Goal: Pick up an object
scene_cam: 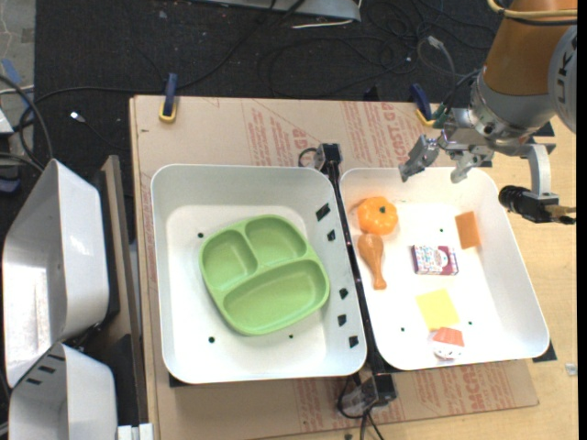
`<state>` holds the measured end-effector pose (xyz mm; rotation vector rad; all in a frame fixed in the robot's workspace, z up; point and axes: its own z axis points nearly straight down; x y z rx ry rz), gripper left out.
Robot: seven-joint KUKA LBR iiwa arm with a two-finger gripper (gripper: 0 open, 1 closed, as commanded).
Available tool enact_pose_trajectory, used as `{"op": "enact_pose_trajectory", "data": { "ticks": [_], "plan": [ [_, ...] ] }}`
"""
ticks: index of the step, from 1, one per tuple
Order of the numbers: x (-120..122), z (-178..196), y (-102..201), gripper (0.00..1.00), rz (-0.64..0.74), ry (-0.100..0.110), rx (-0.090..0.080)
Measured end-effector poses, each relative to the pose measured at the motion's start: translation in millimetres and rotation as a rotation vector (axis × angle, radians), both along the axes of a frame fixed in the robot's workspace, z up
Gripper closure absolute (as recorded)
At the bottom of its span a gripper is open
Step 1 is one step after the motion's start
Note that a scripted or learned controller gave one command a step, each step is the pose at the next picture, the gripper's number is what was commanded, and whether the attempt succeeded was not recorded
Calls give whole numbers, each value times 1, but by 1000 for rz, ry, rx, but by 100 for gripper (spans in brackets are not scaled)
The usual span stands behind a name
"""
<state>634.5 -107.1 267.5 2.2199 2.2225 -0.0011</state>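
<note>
My gripper (440,161) hangs open over the far edge of the right bin (523,278), its two fingers spread apart with nothing between them. Below it in that bin lie an orange pumpkin (377,215), a tan chicken drumstick (372,258), an orange block (468,230), a small purple-and-white packet (434,259), a yellow square piece (437,308) and a small red-and-white item (448,339). The pumpkin sits a little to the left of and nearer than the gripper.
The left bin (179,246) holds a green divided plate (265,272). Black clips run along the seam between the bins (339,246). Clamps (169,99) hold the brown board at the back. Cables cross the dark floor beyond.
</note>
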Motion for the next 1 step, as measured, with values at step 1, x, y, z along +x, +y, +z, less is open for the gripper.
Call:
{"op": "enact_pose_trajectory", "data": {
  "ticks": [1],
  "plan": [
    [24,-68,-47,0,-5,4,-1]
  ]
}}
